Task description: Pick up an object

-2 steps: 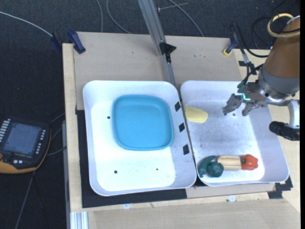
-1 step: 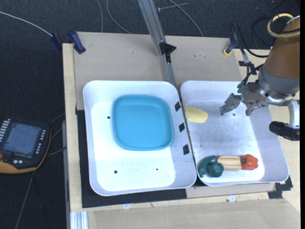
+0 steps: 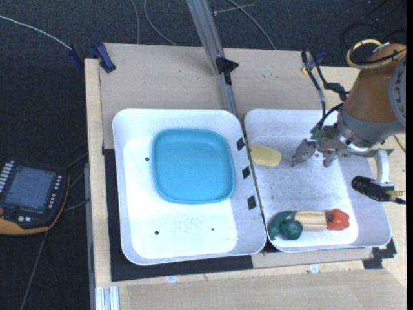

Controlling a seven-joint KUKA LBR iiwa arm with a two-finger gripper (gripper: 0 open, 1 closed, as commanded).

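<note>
1. On the bench I saw two white bins side by side. The left bin (image 3: pixel 129 192) held a big blue plate (image 3: pixel 193 165).
2. The arm (image 3: pixel 377 99) came in from the right and hung over the right bin (image 3: pixel 284 192).
3. Its gripper (image 3: pixel 314 157) was spread open and held nothing.
4. A toy with a green end, a tan middle and a red end (image 3: pixel 310 223) lay flat along the near edge of the right bin, apart from the fingers.
5. The yellow piece (image 3: pixel 266 155) was the closest thing. It lay just left of the fingers, its long side running left to right. I thought a short move left would reach it.
</note>
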